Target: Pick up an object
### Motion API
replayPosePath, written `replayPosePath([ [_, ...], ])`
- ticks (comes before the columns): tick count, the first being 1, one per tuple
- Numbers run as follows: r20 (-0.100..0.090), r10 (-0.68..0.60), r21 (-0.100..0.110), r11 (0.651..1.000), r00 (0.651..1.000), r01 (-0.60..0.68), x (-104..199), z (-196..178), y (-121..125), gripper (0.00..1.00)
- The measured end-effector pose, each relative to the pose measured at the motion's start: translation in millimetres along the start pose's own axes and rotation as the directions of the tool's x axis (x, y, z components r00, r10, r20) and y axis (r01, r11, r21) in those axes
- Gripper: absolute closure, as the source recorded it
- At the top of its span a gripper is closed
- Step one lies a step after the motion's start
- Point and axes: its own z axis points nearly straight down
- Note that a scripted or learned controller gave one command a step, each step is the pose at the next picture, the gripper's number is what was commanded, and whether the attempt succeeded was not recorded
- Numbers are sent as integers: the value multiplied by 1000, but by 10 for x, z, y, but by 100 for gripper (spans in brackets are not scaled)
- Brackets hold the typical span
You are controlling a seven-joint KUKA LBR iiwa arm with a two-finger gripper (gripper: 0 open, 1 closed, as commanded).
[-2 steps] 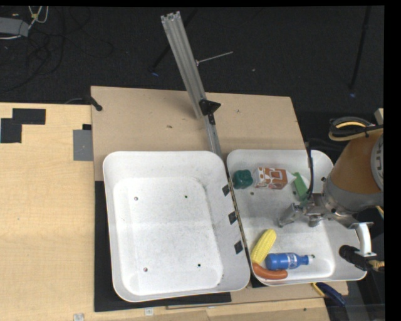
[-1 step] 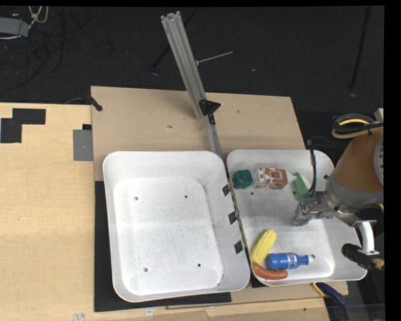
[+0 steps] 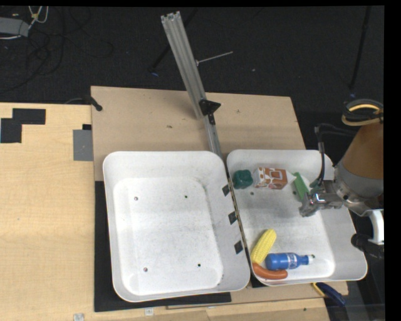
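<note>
Hovering end effector (image 3: 308, 207) beside green piece (image 3: 301, 185), right bin (image 3: 326, 263).

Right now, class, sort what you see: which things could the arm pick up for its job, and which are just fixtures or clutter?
Belongs to the job:
tool
green block
small carton
green stick
corn cob
blue bottle
red sausage
right bin

Just lying about:
left bin
metal rail
cables

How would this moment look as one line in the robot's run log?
stage: reaching | gripper: in right bin, beside green piece | held: nothing seen | other items: corn, blue bottle, green block
</note>
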Motion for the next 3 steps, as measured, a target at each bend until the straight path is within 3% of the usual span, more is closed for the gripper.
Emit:
replayPosePath([
  [2, 1, -2, -2, 1000, 1000, 2, 67, -1029, -81, 100],
  [3, -2, -5, 2, 1000, 1000, 5, 566, -1097, 30, 100],
])
